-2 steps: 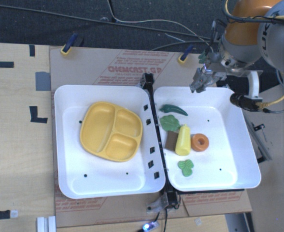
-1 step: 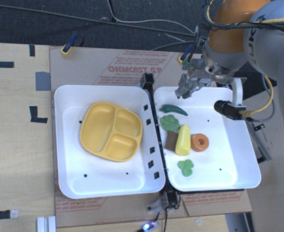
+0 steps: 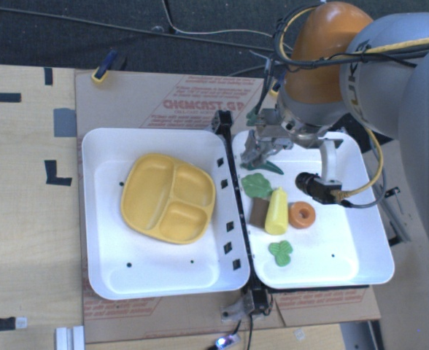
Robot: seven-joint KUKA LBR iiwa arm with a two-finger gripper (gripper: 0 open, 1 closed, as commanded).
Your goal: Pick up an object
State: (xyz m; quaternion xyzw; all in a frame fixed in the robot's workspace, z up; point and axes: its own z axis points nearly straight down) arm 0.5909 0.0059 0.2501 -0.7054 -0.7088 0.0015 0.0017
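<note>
Gripper [image 3: 262, 154]: seen at the upper left of the right bin [image 3: 360, 265], hung low over a dark green piece [image 3: 271, 168]; whether the fingers are spread or pressed together cannot be told, since they are blurred against the wrist hardware, and nothing can be made out between them.

Candidate objects: a cluster is found in the left half of the right bin, near the divider between the bins.

Yellow piece [image 3: 276, 211]: an upright-lying, corn-like cylinder, touching a brown block [image 3: 259, 212] on its left; it is judged light, stiff and somewhat smooth, best taken across its narrow width near the middle.

Brown block: wedged between the divider side and the yellow piece, so little room is left for a finger on either flank.

Orange ring [image 3: 302, 215]: just beside the yellow piece on its right; judged light and rigid, and it could be pinched across its rim.

Green leafy piece [image 3: 256, 186]: lies just above the brown block, closest to the gripper; judged thin and flat, so it may be hard to grip from above.

Small green floret [image 3: 280, 251]: lies apart, lower in the bin, with free space all round; judged the easiest to approach, though small and likely to slip.

Yellow tray [image 3: 168, 197]: rests in the left bin [image 3: 101, 217]; judged too broad for a plain pinch except at its rim.
</note>
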